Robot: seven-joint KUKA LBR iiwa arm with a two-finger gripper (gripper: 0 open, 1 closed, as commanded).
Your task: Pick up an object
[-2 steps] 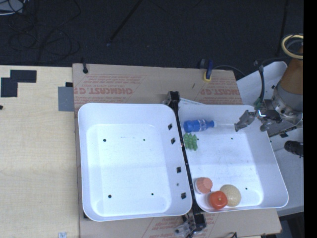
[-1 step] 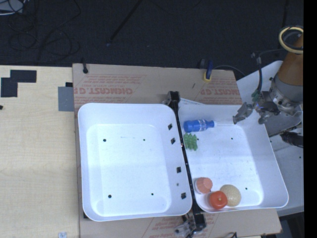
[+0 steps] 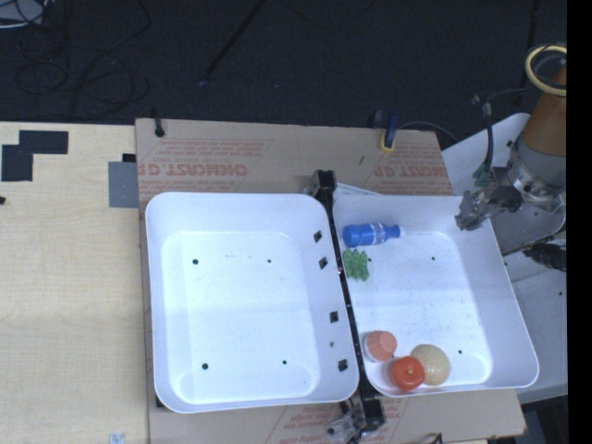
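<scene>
The blue bottle (image 3: pixel 370 235) lay on its side near the far-left corner of the right bin (image 3: pixel 481 276), its long axis running left to right along the far wall, cap end pointing toward the hand (image 3: pixel 471 213). The hand hung over the bin's far-right corner, so the bottle sat to its left, apart from it across bare floor. Just nearer than the bottle was a small green thing (image 3: pixel 356 265); a red ball (image 3: pixel 406 372), a tan ball (image 3: pixel 431 363) and a pinkish piece (image 3: pixel 380 345) clustered at the near edge. The grey arm reached in from the right, wrist angled downward. I couldn't tell how the hand was set.
</scene>
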